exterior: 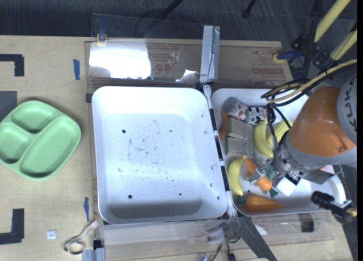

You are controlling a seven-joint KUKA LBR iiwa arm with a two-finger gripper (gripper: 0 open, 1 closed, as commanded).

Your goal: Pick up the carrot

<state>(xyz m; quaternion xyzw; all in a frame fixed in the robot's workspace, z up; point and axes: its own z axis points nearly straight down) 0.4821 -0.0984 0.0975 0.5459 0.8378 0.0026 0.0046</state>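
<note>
— One gripper [271, 176], low in the right bin [334, 194] at lower right of frame, under the grey wrist and orange band [317, 123]. Fingers buried in clutter; open or closed, impossible to tell, and nothing seen clamped between them.

— And the carrot?

— One carrot [262, 201], lying flat along the bottom wall of the right bin, just below the gripper. Long, tapering, orange, with a dark green stub at its left end near the bin's lower left corner. Apart from the gripper, so far as can be made out.

— Anything else orange nearby?

— One small round orange piece [264, 184] right beside the gripper tip, between it and the carrot. One more thin orange-red strip [224, 125] standing along the divider higher up; identity unclear.

— Count the rest.

— Two bananas: one [235, 176] left of the gripper by the divider, curved, tip pointing down toward the carrot's green end; another [262, 138] above the gripper, partly under the arm's cables. One speckled packet [239, 135] and one dark printed wrapper [249, 113] toward the bin's top.

— Further out?

— Two white bins side by side; the left bin [153, 146] bearing only faint scuffs and specks. One green divided plate [38, 138] with three compartments at far left on the wooden bench [45, 209].
</note>
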